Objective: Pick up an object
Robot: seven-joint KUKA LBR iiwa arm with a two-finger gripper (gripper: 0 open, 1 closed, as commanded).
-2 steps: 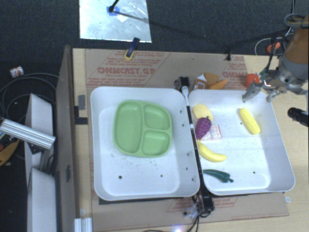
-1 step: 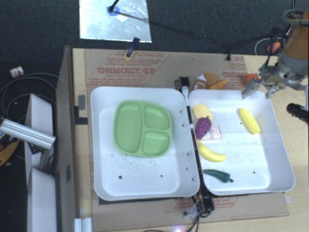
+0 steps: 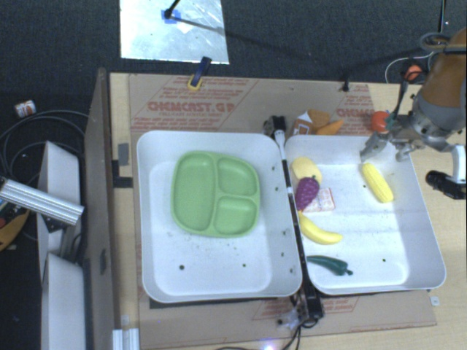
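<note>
Green pepper: a dark green toy pepper [image 3: 328, 265] lies at the near edge of the right white bin [image 3: 419, 265], well apart from the fingers, nearer the camera and to their left.
Banana: a curved yellow toy banana [image 3: 319, 230] lies just beyond the pepper, by the wall that the two bins share.
Left bin: a pale green plastic plate with three compartments [image 3: 216, 194] sits in the middle of the left white bin [image 3: 164, 268], far to the left of the fingers.
Grapes: a purple bunch of toy grapes [image 3: 307, 192] rests against a small pink and white card [image 3: 325, 200]; a round yellow toy fruit [image 3: 306, 168] touches the bunch on its far side.
Corn: a yellow toy corn cob [image 3: 377, 182] lies slantwise on the bin floor, just in front of the fingers and apart from them.
Fingers: the grey metal fingers [image 3: 370, 146] hang spread over the far right corner of the right bin, with nothing between them.
Bench: behind the bin, an orange toy piece [image 3: 325, 126] lies to the left of the fingers on the cardboard-covered bench [image 3: 219, 100], and a red ball [image 3: 379, 120] sits just beyond them.
</note>
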